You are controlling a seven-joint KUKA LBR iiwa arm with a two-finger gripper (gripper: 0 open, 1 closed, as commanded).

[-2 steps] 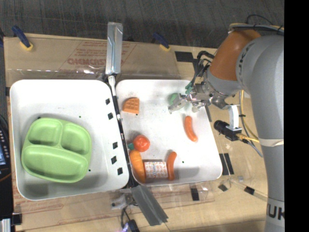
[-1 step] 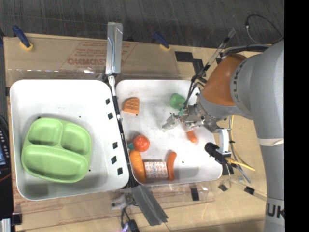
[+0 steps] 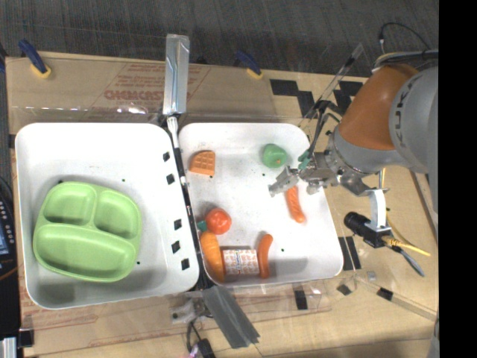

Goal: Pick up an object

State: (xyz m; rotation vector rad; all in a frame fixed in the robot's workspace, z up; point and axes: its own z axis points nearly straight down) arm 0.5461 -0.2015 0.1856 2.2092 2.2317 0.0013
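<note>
While the gripper (image 3: 289, 181) hovers in the right bin (image 3: 322, 253), finger state unclear, orange sausage (image 3: 297, 206) just below it

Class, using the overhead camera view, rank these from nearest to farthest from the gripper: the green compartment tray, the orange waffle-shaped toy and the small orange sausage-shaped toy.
Measured from the gripper:
1. Small orange sausage-shaped toy, right bin, just below it.
2. Orange waffle-shaped toy, same bin, near the divider.
3. Green compartment tray, left bin.
</note>
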